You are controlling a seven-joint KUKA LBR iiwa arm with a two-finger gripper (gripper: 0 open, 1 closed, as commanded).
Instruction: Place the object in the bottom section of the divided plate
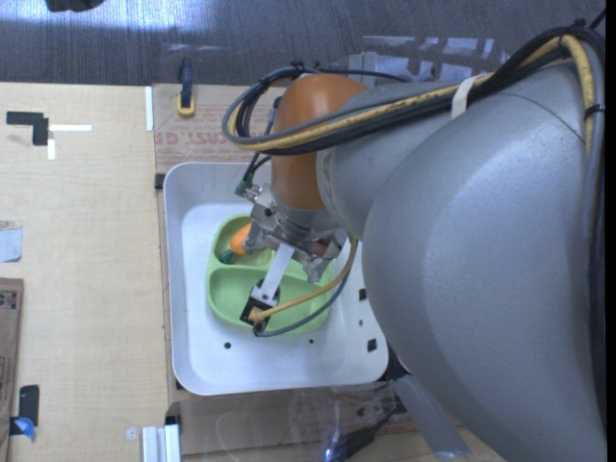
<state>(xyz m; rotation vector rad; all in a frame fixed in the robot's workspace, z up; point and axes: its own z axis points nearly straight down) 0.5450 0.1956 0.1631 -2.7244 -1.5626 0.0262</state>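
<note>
1. A small orange object with a green tip (pixel 238 239) lies in the upper section of a light green divided plastic plate (pixel 213 292), close to that section's left rim. The green tip points down and to the left in the camera view.
2. The plate sits on the floor of a shallow white bin (pixel 289 366), toward the bin's left wall, and the bin rests on the pale wooden bench (pixel 77 258).
3. The end effector (pixel 274 241) hangs over the plate's middle, just to the right of the orange object and touching or nearly touching it. The wrist hides the contact, so it cannot be told whether the end effector is open or closed, or whether it has hold of the object.
4. The relation that counts is that the object lies just left of the end effector. The plate's bottom section (pixel 236 296) lies below both in the view, across the raised divider. The object's long axis seems to run from upper right to lower left, though it is small and partly covered.
5. The grey arm with its orange band (pixel 308 142) reaches in from the right. Its wrist points steeply down into the bin, and its bulk covers the bin's right half.
6. By this view the object is not yet in the bottom section. The coming move probably needs a sure hold, a lift over the divider and a short carry downward in the view. A loose hold could leave the object in the upper section.
</note>
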